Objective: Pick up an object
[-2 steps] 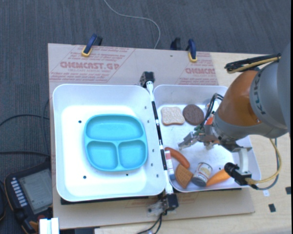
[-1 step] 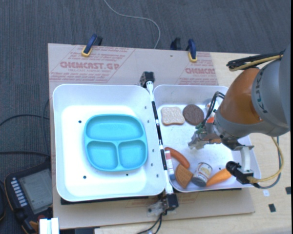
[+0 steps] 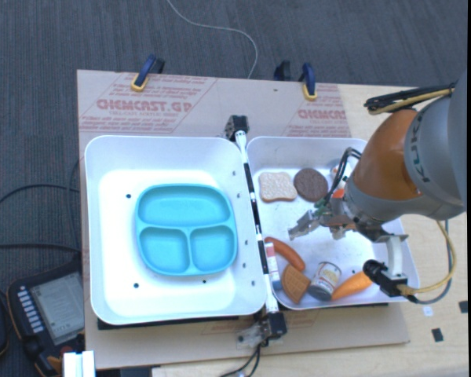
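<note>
Hotdog [image 3: 286,252] just below tool [image 3: 308,225]

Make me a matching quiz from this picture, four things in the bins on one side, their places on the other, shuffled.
Things:
1. plate
2. bread
3. carrot
4. can

Places:
A. right bin, near-right corner
B. left bin, middle
C. right bin, near edge, between the waffle and the carrot
D. right bin, far-left part, beside the brown patty

Pairs: 1-B, 2-D, 3-A, 4-C

Printed in red on the cardboard sheet [image 3: 220,100], far left: "CHEMCAST GP". Repeated far right, partly cut off.
</note>
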Available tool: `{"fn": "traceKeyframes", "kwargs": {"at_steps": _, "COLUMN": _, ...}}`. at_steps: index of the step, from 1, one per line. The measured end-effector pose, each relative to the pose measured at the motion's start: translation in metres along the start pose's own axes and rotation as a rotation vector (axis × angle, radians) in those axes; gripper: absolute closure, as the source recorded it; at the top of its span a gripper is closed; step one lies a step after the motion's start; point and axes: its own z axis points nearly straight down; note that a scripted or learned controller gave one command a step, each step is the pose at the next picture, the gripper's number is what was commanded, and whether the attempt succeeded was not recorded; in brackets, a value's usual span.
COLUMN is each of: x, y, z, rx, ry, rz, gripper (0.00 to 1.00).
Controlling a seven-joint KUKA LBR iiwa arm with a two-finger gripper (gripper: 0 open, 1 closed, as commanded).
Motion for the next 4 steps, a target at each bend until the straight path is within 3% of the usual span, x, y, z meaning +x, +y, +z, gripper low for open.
{"fn": "traceKeyframes", "kwargs": {"at_steps": 2, "x": 0.018, "y": -0.034, "z": 0.019, "rx": -0.008, "ry": -0.004, "rz": 0.001, "gripper": 0.00}}
{"fn": "traceKeyframes", "kwargs": {"at_steps": 3, "x": 0.019, "y": -0.034, "z": 0.009, "rx": -0.005, "ry": -0.001, "rz": 0.001, "gripper": 1.00}}
{"fn": "traceKeyframes", "kwargs": {"at_steps": 4, "x": -0.057, "y": -0.005, "z": 0.019, "rx": 0.004, "ry": 0.004, "rz": -0.002, "gripper": 1.00}}
